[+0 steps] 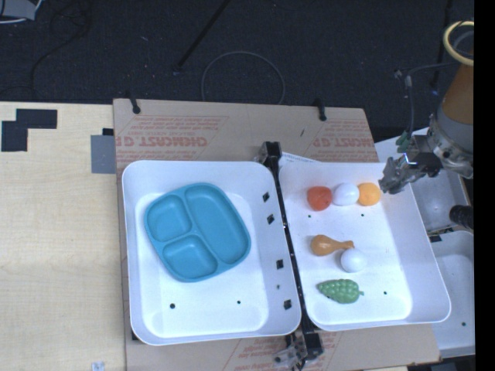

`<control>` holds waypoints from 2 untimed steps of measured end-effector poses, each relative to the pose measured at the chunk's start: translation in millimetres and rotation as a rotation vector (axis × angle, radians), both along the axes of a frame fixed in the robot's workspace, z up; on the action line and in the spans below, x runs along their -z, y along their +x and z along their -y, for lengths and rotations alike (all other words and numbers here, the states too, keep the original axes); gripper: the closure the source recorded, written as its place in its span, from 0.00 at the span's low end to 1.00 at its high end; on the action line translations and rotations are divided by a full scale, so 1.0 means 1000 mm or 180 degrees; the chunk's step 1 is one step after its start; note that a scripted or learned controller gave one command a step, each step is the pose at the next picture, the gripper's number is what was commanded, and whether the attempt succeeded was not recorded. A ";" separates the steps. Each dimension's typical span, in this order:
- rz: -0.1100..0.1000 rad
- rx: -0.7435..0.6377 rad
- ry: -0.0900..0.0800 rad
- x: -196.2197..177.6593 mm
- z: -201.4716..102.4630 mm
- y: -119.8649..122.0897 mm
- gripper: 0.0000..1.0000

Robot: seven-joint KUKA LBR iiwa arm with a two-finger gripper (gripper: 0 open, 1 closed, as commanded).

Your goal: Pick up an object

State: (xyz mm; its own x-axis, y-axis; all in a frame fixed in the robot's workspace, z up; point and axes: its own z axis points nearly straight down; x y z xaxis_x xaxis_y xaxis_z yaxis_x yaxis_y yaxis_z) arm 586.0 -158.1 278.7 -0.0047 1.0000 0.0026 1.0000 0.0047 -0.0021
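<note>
Orange ball (369, 194) sits in the right bin (418, 261), upper part of the frame's right half — the nearest pickable thing to the gripper (393, 178). It's the right-hand end of a short row: red ball (319, 199), white ball (345, 194), then orange, all touching or nearly so. From the gripper the orange ball lies just to the left and slightly lower in frame, close by; round, so no long axis to line up with.

Lower in the same bin: a drumstick-shaped orange toy (331, 245) w/ its long axis roughly left-right, a second white ball (353, 260) just below-right of it, and a green bumpy piece (339, 291) nearer the bottom rim. All farther from the gripper than the top row.

Gripper hangs over the bin's upper right rim, arm coming in from the frame's right edge. Nothing seen in its grasp; open or closed — can't tell at this res.

Left bin (147, 300) holds a blue divided plate (198, 231), well apart, across the centre divider.

My read: the move turns on a short shift left and down onto the orange ball; the white neighbour touching it could crowd one side.
</note>
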 end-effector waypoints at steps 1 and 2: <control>-0.0006 0.0002 0.0000 0.018 -0.051 0.000 1.00; -0.0006 0.0004 -0.0001 0.021 -0.093 -0.005 1.00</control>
State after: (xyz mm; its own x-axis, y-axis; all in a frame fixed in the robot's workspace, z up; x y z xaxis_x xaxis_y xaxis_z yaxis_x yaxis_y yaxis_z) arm 580.7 -65.2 257.5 -0.0035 1.0000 0.0021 1.0000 0.0035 -0.0040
